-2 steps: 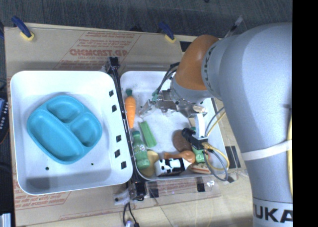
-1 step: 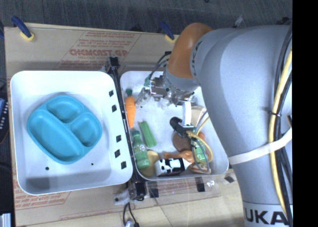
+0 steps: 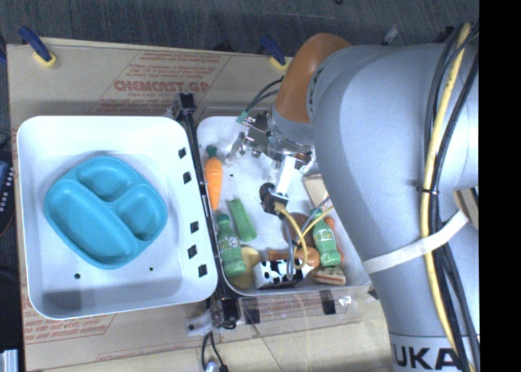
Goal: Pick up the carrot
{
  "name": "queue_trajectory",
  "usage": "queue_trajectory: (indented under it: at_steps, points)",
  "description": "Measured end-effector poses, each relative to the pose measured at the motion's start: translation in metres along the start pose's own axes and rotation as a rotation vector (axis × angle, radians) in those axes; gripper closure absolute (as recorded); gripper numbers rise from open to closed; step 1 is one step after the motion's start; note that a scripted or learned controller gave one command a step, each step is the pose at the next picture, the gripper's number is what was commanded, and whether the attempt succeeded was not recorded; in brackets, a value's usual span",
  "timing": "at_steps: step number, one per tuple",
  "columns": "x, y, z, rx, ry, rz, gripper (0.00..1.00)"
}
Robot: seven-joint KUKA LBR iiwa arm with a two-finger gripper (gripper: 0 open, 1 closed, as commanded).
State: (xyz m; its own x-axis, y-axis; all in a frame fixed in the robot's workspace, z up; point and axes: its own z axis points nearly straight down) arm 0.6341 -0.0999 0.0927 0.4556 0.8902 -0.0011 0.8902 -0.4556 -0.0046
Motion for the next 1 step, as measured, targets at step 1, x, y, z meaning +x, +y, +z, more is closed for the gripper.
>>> queue_trajectory:
  at_steps: [1]
  points:
    - [-0.0123,-0.0421,0.0025,0.008,-0.003,0.175,0.0]
